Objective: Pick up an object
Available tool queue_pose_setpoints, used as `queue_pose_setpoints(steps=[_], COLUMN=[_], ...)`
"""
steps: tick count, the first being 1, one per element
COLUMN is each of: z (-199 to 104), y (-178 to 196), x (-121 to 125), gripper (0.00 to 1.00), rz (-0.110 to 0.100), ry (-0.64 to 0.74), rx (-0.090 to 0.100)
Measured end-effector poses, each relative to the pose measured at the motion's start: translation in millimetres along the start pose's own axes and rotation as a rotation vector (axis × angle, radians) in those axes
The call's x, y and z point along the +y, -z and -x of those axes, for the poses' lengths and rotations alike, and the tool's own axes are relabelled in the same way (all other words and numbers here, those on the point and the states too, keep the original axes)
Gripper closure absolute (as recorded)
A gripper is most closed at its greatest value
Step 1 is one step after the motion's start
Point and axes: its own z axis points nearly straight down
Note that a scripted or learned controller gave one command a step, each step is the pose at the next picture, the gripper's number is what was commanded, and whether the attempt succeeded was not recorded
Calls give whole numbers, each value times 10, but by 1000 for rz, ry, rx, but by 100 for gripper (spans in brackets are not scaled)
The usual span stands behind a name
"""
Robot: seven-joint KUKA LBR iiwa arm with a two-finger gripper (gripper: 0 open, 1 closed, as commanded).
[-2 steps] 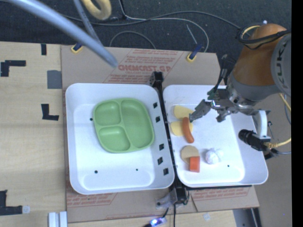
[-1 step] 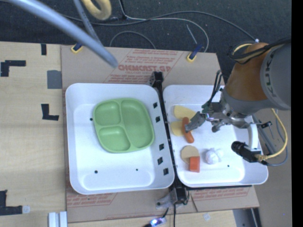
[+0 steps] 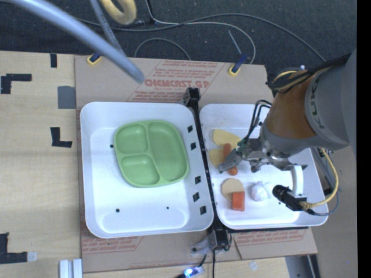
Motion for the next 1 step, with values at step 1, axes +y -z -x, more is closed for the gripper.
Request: queue_pose_setpoints(steps=[1], z=[-7], y=[127], x=[15], gripper=[100], rz=[4], ry=[2], rx=[0])
